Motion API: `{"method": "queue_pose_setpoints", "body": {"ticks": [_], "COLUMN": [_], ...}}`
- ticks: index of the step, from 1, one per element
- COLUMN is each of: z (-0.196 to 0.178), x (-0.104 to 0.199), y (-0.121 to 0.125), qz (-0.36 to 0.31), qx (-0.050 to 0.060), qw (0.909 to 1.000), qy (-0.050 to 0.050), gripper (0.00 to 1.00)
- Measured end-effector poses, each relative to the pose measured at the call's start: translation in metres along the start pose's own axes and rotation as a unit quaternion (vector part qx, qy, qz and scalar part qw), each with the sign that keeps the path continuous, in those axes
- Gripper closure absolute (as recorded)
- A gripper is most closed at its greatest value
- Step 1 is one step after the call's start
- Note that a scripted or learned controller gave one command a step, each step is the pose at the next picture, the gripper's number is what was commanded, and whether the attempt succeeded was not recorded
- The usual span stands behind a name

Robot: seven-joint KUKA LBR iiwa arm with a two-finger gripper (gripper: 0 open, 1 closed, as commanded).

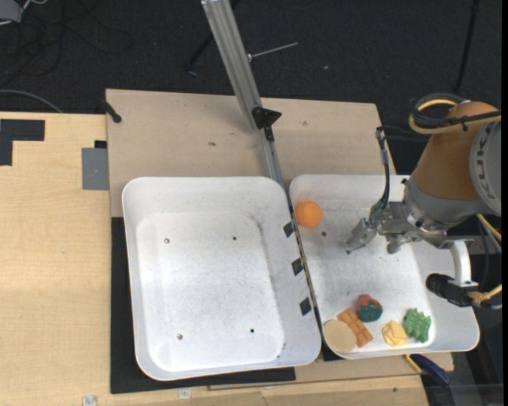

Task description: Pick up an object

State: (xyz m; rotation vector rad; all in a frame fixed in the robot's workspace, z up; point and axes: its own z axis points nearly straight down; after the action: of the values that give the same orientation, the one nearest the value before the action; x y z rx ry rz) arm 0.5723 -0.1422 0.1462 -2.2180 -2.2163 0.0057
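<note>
Near edge of the right bin: a cluster of small toy food pieces lies along the front wall. From left to right these are a pale tan disc, an orange strip-shaped piece touching the disc, a dark green and red piece just behind the orange one, a yellow piece, and a bright green leafy piece just beside the yellow one, nearest the right wall.

Left bin: a shallow white tray with small dark specks on its floor, sharing a divider edge with the right bin; black clips sit along this shared edge.

Middle of the right bin: the gripper hangs low over the white floor, reached in from the right on the grey arm with its orange band. Whether the grasping end is released or clenched cannot be told at this scale, and nothing can be seen held in it.

Far left part of the right bin: an orange ball rests against the divider, left of the gripper and apart from it.

Far side: a slanted aluminium rail rises over the bench board.
</note>
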Motion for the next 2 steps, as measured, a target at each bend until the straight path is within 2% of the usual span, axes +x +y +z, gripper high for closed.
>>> {"method": "queue_pose_setpoints", "body": {"ticks": [1, 2], "z": [0.054, 0.041], "x": [0.001, -0.001], "y": [-0.001, -0.001], "qz": [0.001, 0.004], "qx": [0.000, -0.001], "qw": [1.0000, 1.0000], "qy": [0.000, 0.000], "gripper": [0.00, 1.00]}}
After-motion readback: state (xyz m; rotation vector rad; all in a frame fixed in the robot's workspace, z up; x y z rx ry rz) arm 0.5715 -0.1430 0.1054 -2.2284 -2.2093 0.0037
